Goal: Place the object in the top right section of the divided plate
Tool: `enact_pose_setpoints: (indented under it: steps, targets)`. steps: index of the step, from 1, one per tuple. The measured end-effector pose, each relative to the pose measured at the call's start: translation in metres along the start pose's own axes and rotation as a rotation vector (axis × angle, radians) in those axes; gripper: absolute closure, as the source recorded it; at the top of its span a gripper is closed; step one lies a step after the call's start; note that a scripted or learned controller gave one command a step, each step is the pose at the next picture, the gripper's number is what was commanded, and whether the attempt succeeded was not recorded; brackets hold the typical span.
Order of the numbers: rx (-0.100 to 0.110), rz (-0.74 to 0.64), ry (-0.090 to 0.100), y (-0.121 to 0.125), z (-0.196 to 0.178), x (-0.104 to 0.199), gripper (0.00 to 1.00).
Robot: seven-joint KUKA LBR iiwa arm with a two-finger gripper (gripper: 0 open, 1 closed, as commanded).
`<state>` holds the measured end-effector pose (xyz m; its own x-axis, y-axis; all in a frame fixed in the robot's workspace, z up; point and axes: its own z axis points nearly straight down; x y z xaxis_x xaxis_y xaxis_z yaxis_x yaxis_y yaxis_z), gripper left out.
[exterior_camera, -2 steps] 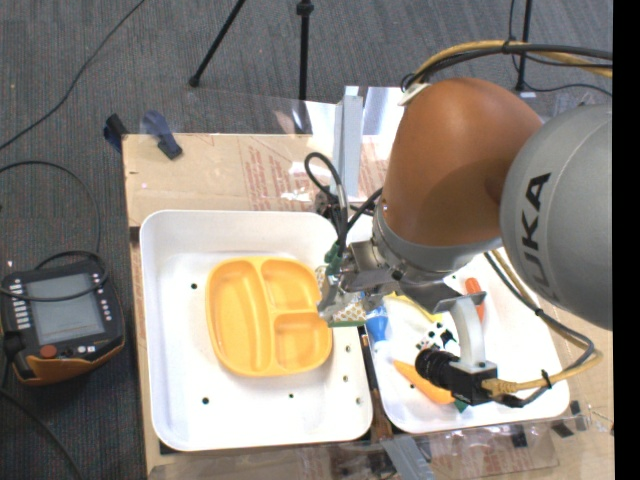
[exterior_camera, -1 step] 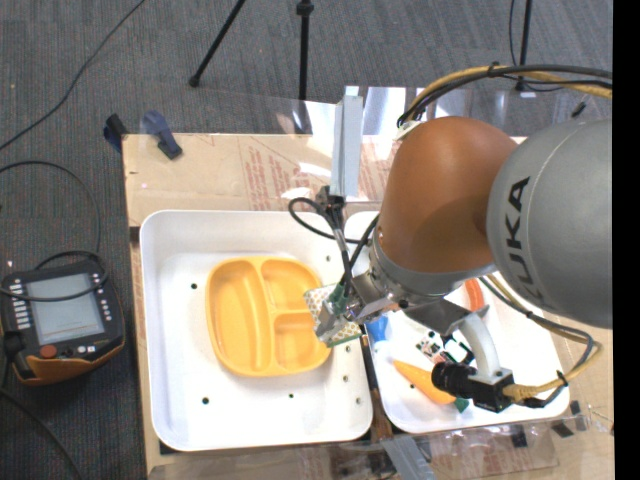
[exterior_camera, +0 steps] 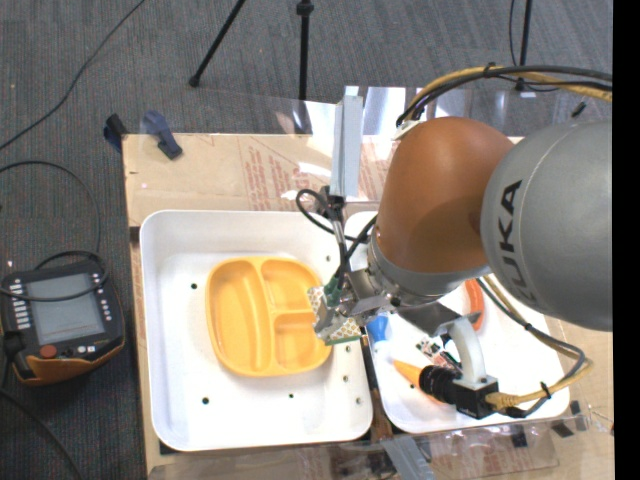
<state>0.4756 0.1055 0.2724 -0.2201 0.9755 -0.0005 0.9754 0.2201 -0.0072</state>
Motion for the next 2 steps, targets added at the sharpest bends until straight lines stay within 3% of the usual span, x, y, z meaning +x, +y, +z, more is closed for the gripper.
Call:
enact_pose_setpoints:
  steps: [1,2]
  targets:
    - [0.001,-0.107,0.001,0.001,0.048,0.003,1.00]
    - [0.000,-0.353,0.001,0.004,0.059,0.019,1.00]
